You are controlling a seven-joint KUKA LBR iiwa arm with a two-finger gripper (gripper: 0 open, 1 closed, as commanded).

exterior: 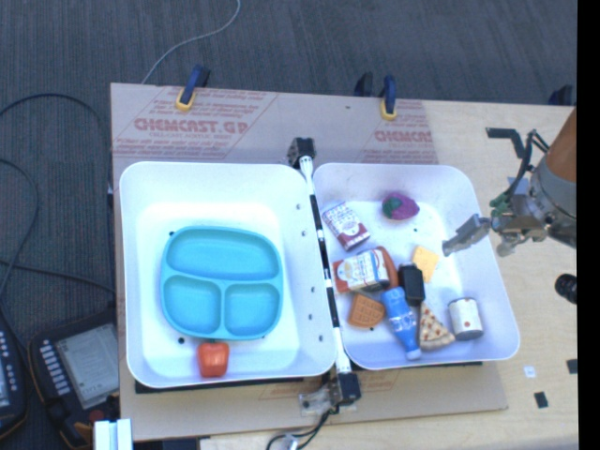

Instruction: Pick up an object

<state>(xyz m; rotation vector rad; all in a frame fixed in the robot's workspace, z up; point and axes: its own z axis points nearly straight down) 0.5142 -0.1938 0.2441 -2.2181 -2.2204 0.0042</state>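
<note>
My gripper (487, 239) hangs above the right rim of the right bin (441, 174), its fingers apart and nothing between them. One grey finger (464, 235) points left over the bin's floor, just right of a yellow cheese wedge (427, 261). Below it lie a small silver can (465, 317), a pizza slice (432, 328), a blue bottle (401, 319) and a black block (411, 282). Further left are a brown cracker (367, 311), two red-and-white packets (345, 225) (364, 270), and a purple and green piece (400, 206) near the back.
The left bin (141, 195) holds a blue divided plate (223, 282) and a red pepper (213, 358) at its front edge. A black hinge strip (319, 251) runs between the bins. Two clamps (387, 98) pin the board at the back.
</note>
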